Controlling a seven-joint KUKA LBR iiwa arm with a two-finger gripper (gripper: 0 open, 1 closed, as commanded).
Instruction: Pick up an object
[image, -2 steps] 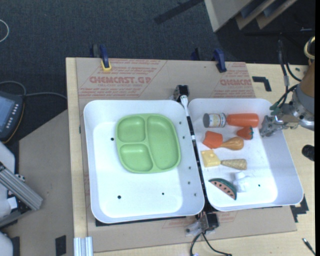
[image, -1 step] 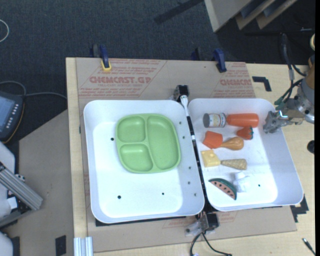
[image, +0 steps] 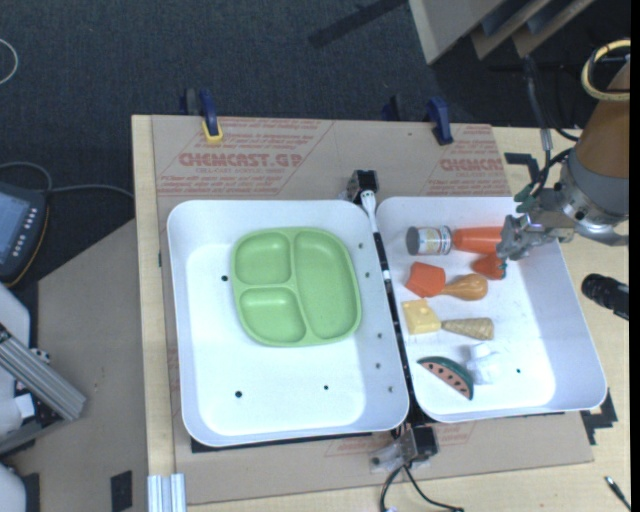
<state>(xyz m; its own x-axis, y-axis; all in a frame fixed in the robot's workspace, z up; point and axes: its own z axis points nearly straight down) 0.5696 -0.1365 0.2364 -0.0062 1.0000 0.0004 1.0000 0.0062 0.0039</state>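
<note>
Two shallow white bins sit side by side on a brown board in the middle of the frame. The left bin (image: 200, 330) carries a pale green divided plate (image: 296, 285) with three compartments, lying toward its upper centre. The right bin (image: 560, 350) holds a cluster of small toy foods in its left and upper half. Near its top edge lies an orange-red bottle on its side (image: 455, 239), silver cap pointing left. Below it sits an orange-red block (image: 426, 279), and just right of that a tan pear-shaped piece (image: 467, 288). Lower down are a yellow cheese wedge (image: 421, 317), a tan cone (image: 468, 327) lying on its side, a small white piece (image: 484, 362) and a watermelon slice (image: 446, 376) near the bin's lower edge. The arm enters at the upper right of the frame, its orange band above the grey wrist, and the gripper (image: 506, 250) hangs over the upper right part of the right bin, at the right-hand end of the bottle. A small red piece (image: 488, 266) lies directly under the fingertips, touching or nearly touching them; whether it sits between them cannot be told. The fingers are dark and small against the bin, and their spread cannot be told either. Blue clamps (image: 437, 118) grip the board's top edge.
</note>
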